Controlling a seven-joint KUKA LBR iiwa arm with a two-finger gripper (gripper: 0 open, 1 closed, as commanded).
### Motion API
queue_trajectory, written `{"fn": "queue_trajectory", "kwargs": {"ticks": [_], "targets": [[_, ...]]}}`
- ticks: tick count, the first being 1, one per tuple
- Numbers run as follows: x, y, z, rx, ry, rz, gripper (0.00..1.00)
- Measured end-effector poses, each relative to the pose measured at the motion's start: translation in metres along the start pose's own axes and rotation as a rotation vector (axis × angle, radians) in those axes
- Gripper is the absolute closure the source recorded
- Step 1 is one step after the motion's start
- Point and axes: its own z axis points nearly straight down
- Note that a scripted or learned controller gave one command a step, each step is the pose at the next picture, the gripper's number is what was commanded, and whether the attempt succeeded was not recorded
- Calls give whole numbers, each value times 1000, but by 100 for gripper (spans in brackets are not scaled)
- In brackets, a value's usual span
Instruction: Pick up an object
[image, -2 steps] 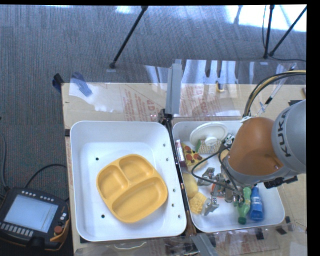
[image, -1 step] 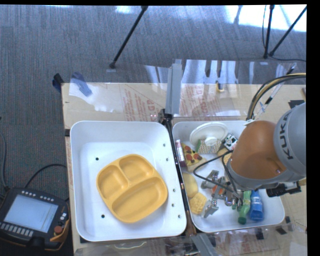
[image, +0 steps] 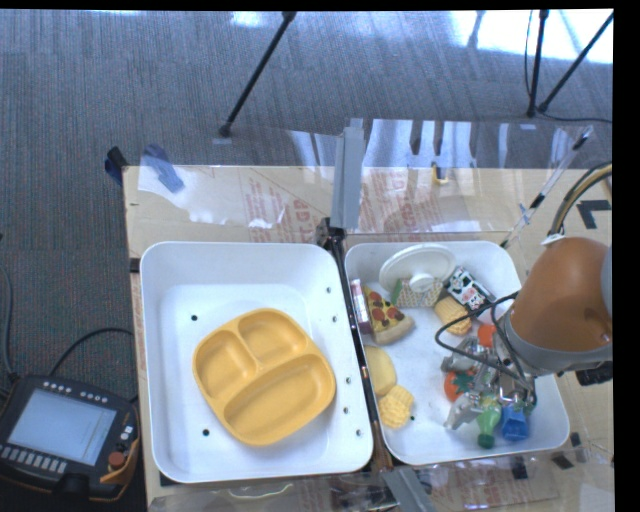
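My gripper (image: 480, 392) hangs low over the front right part of the right bin (image: 540, 440), below the arm's orange band (image: 560, 295). Right under and around it lie a red-orange toy (image: 456, 384), a green bottle (image: 488, 422) and a small blue object (image: 515, 424). The gripper's body hides how it meets these things, and I cannot make out anything held. Elsewhere in the same bin lie a pizza slice toy (image: 386, 314), a cookie (image: 455, 316), a black-and-white carton (image: 466, 288), a white bowl (image: 415, 267), a yellow round toy (image: 379, 370) and a yellow waffle-like piece (image: 396, 406).
The left bin (image: 165, 275) holds a yellow divided plate (image: 264, 375). A grey upright post (image: 347, 180) stands behind the seam between the bins. A teach pendant (image: 60, 435) lies on the floor at the lower left. Tripod legs (image: 255, 75) stand beyond the bench.
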Motion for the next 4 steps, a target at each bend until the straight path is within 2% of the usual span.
{"fn": "queue_trajectory", "kwargs": {"ticks": [1,3,4], "targets": [[-1,68,1,-1,2,78,0],[-32,87,1,1,2,225,0],[-97,86,0,1,1,266,0]]}}
